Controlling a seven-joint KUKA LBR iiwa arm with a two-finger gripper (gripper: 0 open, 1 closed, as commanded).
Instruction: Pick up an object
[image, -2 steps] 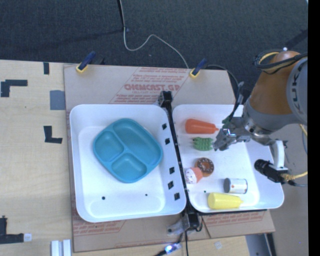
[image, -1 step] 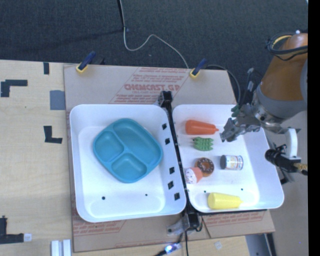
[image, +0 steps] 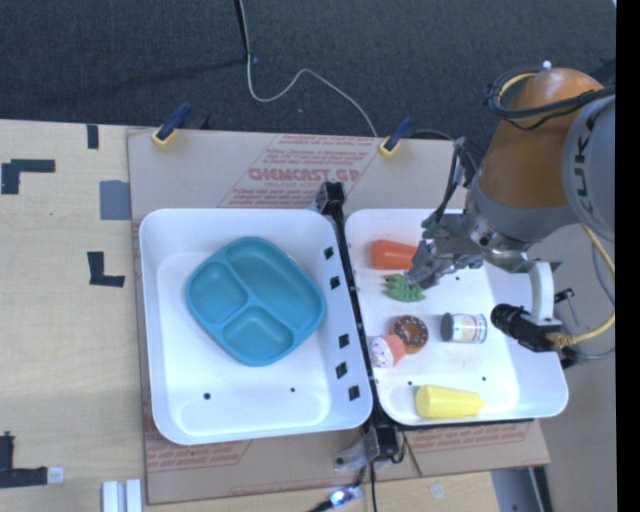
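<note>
A: Where is the gripper (image: 418, 272) sitting?

B: It is hanging over the far part of the right bin (image: 530, 390), right above the green toy (image: 404, 289), just near of the orange carrot (image: 392, 254). Whether it is pinching the toy, I cannot tell.

A: What else is lying there?

B: A chocolate donut (image: 409, 332), a small can (image: 465, 327) to its right, a pink piece (image: 385, 350), and a yellow block (image: 448, 401) nearest. The left bin (image: 175, 400) is holding a blue divided plate (image: 255, 299).
</note>
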